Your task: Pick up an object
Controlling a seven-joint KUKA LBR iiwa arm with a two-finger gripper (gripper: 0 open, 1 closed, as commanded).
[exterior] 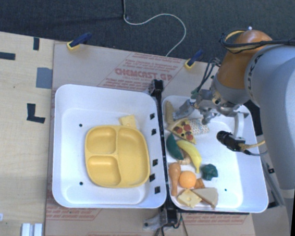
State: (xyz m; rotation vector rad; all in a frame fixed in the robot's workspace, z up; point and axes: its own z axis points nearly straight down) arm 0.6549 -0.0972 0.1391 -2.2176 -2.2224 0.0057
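camera view: gripper above a red-spotted pizza slice.

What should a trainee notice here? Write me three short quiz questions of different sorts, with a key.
1. True or false: the yellow tray lies in the right bin.
2. Which lies closest to the claw?
A. orange ball
B. pizza slice
C. cheese wedge
3. Fill in: the banana lies in the ____ bin.

Key
1. False; it lies in the left bin.
2. B; the pizza slice sits just below the claw, near the bin's far end, while the ball and cheese lie at the near end.
3. right
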